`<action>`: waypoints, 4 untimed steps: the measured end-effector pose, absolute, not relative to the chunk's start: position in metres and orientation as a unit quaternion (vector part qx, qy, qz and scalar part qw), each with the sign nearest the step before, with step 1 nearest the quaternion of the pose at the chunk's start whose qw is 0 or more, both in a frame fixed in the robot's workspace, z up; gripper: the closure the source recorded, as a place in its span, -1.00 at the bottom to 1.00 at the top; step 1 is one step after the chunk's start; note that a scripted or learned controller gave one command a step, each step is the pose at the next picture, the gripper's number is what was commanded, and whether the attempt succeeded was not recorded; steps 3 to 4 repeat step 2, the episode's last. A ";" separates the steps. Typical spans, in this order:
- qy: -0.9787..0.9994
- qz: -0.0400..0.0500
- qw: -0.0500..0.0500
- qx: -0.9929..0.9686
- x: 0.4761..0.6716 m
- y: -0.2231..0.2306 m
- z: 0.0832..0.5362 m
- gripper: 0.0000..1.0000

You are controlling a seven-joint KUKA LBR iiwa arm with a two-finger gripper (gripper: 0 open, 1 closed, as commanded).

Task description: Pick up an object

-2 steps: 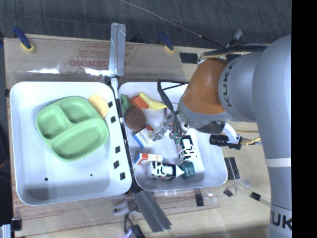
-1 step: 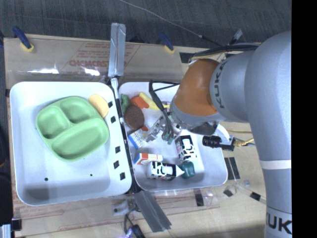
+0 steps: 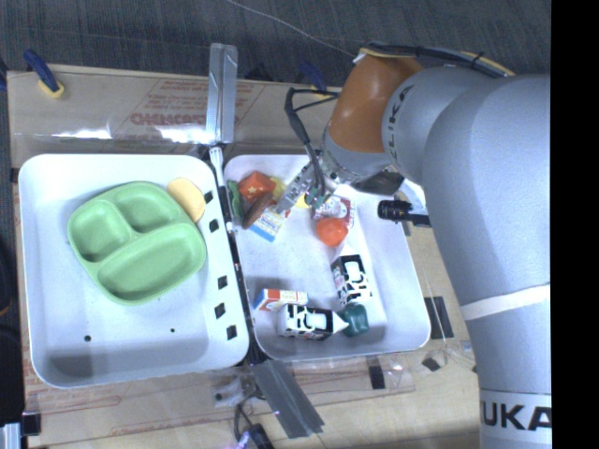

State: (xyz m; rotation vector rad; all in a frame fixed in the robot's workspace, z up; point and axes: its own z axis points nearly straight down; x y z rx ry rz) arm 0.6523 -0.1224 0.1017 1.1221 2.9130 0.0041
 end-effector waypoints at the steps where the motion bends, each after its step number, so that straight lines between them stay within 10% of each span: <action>1: 0.935 0.001 0.012 0.355 0.654 -0.121 0.114 1.00; 2: 0.930 0.002 0.004 0.366 0.635 -0.048 0.197 1.00; 4: 0.930 0.002 0.004 0.366 0.635 -0.048 0.197 1.00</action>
